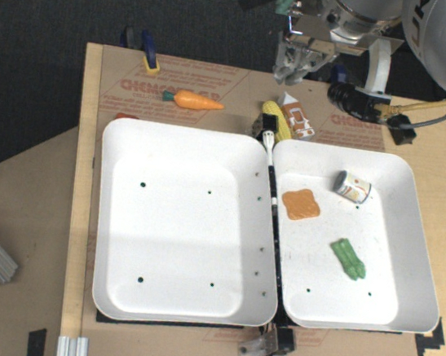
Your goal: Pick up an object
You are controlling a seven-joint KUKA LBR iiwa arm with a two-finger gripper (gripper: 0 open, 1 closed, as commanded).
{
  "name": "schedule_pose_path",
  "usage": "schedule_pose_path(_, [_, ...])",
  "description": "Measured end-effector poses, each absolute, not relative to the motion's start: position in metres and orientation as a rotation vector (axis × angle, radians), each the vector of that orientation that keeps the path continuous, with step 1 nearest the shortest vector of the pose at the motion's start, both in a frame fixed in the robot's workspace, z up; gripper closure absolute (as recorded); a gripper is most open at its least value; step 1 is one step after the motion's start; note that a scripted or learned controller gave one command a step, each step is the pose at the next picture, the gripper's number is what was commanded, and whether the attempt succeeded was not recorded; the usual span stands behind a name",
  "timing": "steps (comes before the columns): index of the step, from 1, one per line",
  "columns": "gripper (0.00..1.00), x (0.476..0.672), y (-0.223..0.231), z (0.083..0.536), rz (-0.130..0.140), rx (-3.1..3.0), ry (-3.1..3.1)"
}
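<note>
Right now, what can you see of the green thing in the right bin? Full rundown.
The green object is a small elongated piece, bumpy and matte, looking like a plastic toy vegetable, perhaps a pickle. It lies flat on the floor of the right bin, angled diagonally toward the near right. Nothing touches it; the orange piece and the small can sit apart, farther back.

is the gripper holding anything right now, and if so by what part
Nothing is held. The gripper hangs beyond the far edge of the bins with nothing between its fingers; the carrot lies on the cardboard.
</note>
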State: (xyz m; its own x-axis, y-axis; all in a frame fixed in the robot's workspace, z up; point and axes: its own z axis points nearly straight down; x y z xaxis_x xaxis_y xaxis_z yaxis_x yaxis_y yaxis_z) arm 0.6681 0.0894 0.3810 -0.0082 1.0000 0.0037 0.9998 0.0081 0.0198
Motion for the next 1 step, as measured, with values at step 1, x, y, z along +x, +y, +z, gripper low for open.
schedule_pose_path(1, [1.0, 0.6275, 0.1498, 0.3093, -0.01, 2.219, 2.235])
